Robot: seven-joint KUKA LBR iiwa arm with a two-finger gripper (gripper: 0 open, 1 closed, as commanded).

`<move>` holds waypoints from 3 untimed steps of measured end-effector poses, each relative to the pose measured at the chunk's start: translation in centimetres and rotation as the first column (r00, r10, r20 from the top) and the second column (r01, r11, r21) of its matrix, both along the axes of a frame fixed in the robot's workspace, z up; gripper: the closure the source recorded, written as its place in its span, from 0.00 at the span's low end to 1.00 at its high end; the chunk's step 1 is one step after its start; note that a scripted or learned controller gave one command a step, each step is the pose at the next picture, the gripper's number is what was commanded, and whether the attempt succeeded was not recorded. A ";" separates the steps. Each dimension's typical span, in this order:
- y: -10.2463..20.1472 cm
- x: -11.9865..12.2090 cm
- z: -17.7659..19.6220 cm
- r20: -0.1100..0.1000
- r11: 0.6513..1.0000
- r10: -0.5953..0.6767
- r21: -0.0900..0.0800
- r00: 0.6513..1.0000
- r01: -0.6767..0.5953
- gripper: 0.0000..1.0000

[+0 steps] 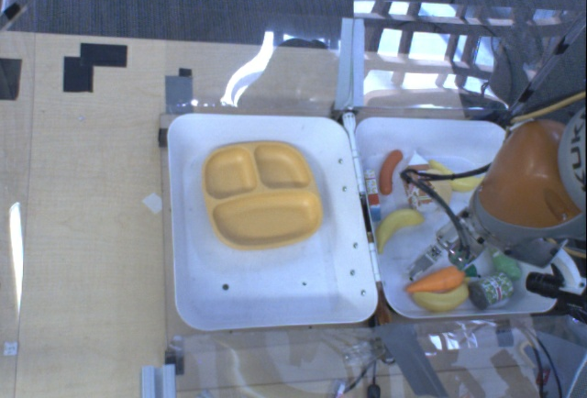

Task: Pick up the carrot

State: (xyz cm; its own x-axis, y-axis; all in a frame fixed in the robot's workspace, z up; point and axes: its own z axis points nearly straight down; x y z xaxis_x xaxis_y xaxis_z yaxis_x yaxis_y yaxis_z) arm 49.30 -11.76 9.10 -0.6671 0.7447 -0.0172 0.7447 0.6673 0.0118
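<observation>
I noted a wooden bench (83,204) bearing two white bins (grey carpet beyond). The carrot (438,279) lay just below the gripper (447,251), whose grip I couldn't judge. Three bananas nearby.

— How crowded is the right bin (367,144)?

— Very. The carrot (437,279) lies on a banana (442,298) near the front wall, with a small can (492,290) just beside them to the right. Another banana (398,226) sits to the left, a sausage (391,171) behind that. The arm (527,185) hangs over the bin's right half.

— Any open room?

— In the left bin (275,295): bare floor all around the yellow divided plate (262,194), widest at the front. The tabletop (83,222) further left is open too.
</observation>
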 end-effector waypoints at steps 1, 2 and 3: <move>0.2 0.2 1.1 0.004 1.000 0.002 0.003 1.000 -0.002 1.00; 0.2 0.2 1.1 0.004 1.000 0.002 0.003 1.000 -0.002 0.00; -2.5 0.0 0.0 -0.005 0.873 0.488 -0.004 0.873 -0.488 0.00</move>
